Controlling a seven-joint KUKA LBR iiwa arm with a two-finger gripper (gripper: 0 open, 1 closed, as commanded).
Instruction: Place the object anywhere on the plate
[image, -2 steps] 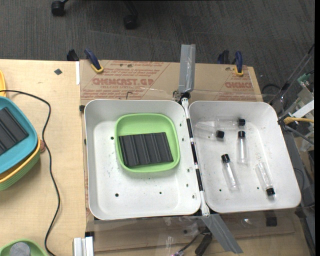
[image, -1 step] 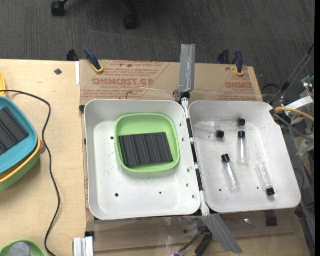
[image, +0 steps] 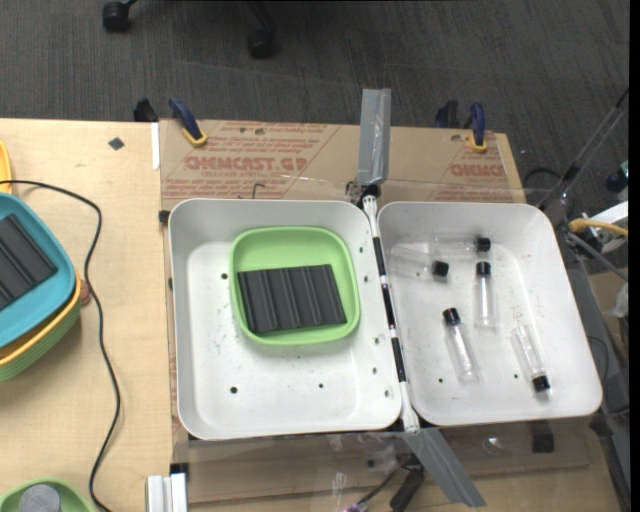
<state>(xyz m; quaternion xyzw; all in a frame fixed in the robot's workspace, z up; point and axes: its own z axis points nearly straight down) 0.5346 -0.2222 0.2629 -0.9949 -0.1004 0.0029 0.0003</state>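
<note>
Grey carpet behind desk (image: 80, 190). Green plate (image: 295, 285) sits in left bin (image: 200, 330), toward its far edge. Clear vials (image: 458, 343) lie scattered in right bin (image: 560, 300). Cannot tell my pincer's state. Step: nothing grasped yet; next, descend onto one vial.

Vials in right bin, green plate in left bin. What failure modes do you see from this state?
1. The vials are clear against the white right bin, so detection may key only on the black caps and grasp off-centre.
2. Round vials likely roll when nudged; two lie close together near the bin's middle, so a grasp could disturb both.
3. The green plate holds a ridged dark insert; a dropped vial might roll or settle unpredictably.
</note>
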